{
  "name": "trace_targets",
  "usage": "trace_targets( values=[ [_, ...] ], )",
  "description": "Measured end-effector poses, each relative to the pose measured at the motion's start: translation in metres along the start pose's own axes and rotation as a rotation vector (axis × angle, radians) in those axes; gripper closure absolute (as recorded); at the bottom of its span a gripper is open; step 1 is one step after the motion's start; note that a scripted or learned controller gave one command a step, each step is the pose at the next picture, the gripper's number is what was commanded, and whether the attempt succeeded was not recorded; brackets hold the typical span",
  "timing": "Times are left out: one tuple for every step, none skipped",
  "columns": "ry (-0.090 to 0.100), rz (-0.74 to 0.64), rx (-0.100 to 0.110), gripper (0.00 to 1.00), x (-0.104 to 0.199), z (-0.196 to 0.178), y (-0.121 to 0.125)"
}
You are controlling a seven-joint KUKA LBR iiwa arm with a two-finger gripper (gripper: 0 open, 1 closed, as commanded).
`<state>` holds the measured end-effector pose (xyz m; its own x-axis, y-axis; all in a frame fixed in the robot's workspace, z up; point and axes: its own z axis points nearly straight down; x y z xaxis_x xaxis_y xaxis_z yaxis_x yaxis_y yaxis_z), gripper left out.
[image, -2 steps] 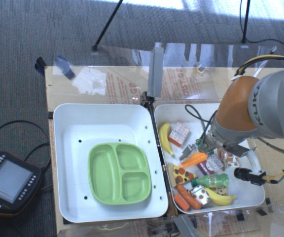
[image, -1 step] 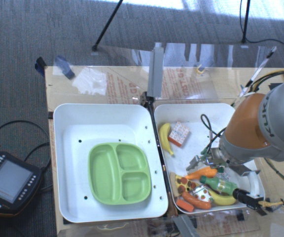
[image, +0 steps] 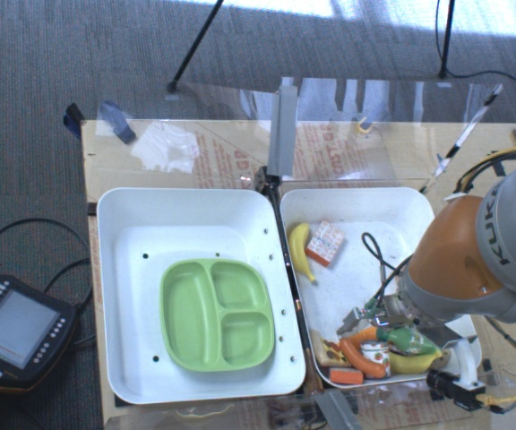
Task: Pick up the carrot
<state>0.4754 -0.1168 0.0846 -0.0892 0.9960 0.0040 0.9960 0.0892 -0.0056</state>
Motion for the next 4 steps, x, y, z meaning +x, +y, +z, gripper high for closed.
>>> trace_targets(
  values=[
    [0.001,0.007,0.005,1.0,-0.002,-0.006,-0.001],
    [-0.002,0.348,0.002,1.0,-0.055,0.0,0.086],
    [-0.004,0.379,-0.001,1.0,-0.046,-0.187,0.145],
    [-0.003,0.48,0.0,1.0,-0.1,-0.345,0.161]
  ],
)
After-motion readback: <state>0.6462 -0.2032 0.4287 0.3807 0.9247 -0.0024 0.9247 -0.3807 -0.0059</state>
